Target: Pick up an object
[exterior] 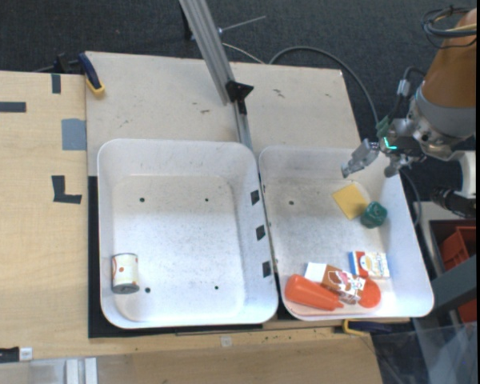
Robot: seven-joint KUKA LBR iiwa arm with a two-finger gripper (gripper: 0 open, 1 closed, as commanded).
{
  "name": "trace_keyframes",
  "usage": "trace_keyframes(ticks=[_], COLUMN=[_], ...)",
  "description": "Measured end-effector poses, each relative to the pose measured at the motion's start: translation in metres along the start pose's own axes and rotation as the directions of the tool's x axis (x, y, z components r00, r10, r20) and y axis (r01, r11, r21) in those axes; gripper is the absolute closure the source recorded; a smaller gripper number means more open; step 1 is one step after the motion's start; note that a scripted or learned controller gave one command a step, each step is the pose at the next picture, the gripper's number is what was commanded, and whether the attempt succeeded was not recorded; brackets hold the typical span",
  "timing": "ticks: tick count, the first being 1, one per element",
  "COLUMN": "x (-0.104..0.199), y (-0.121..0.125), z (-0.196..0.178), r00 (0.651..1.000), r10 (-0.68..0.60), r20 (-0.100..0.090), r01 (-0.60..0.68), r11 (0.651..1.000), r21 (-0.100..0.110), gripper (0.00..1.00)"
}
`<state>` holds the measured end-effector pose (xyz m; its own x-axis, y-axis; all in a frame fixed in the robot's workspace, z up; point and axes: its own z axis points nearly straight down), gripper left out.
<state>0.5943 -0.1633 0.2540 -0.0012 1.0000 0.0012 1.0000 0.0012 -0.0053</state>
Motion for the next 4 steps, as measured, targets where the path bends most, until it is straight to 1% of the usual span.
trace_keyframes(ticks=[1,2,3,4], x=[0.0,0.001,0.002,0.002], y=[0.001,-0.01,-0.013,-0.013], z=[-0.002,0.05,0.115,0.167], r00=[1.0,1.0,1.0,1.0], r10=[-0.001,0.001,0.0,0.0], r20=[0.001,0.001,0.001,0.003], r01=[0.001,-0.001,0.0,0.0], r11=[1.0,1.0,1.0,1.0], r21=[-0.004,0.002,0.003,-0.005], gripper=[0.0,0.0,0.0,0.0])
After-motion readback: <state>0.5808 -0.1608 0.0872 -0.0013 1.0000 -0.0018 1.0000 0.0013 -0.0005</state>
